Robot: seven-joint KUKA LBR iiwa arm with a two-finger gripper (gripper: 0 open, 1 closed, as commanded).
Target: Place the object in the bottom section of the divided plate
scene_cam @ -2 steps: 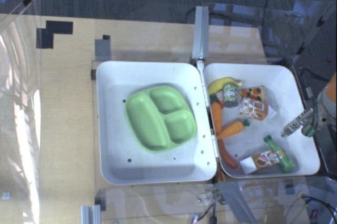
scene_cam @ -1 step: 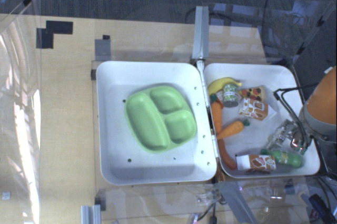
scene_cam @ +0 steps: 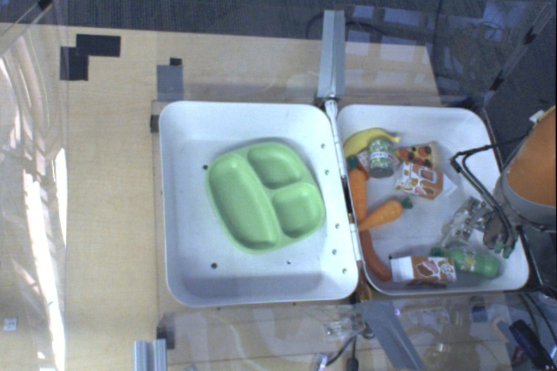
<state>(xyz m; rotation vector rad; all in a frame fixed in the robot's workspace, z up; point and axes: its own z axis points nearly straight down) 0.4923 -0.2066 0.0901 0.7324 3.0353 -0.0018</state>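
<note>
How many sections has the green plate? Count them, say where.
3. Green plate, left bin: long section at its left, smaller section upper right, third section lower right. None looks hidden.

Divided plate [scene_cam: 265, 195] in left bin [scene_cam: 183, 273]

No text can be read — the labels on the bottle [scene_cam: 454, 266], can [scene_cam: 379, 158] and packet [scene_cam: 419, 180] are blurred.
</note>
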